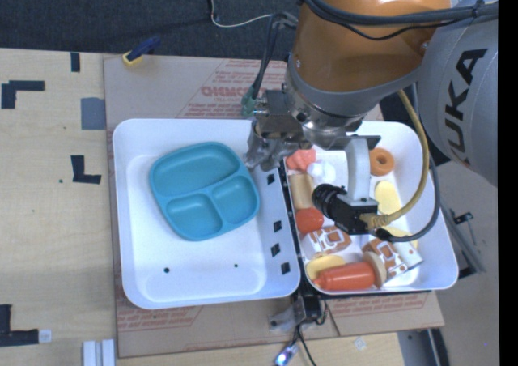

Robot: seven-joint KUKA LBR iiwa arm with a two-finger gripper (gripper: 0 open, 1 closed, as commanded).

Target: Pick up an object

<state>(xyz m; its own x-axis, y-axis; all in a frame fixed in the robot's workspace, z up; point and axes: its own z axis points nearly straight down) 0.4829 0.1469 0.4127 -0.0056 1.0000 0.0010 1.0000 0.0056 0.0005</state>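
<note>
Gripper (267, 150) hangs low over the far end of the strip where the 2 white bins meet, under the arm's (368, 20) large orange band. From this slanted overhead view it cannot be told whether it is open or closed, and nothing can be seen held in it. Its lower end sits just beside the far right corner of the blue plate (204, 190); whether they touch cannot be told.

That plate lies flat in the left bin (194, 275), in its far half, with 1 large compartment on the far side and 2 small ones on the near side. Its long axis runs roughly across the bin from left to right, turned a little so the right end lies nearer the divider.

Toy foods crowd the right bin (441, 267). A salmon-coloured piece (301, 159) lies just right of the gripper, with a tan cylinder (301, 188) and a red round piece (309, 220) in front of it along the divider. A doughnut (381, 162) sits toward the far right. A red sausage (350, 277) lies at the near edge, its length running left to right.

Both bins rest on a cardboard sheet (202, 89) on the bench (48, 194).
</note>
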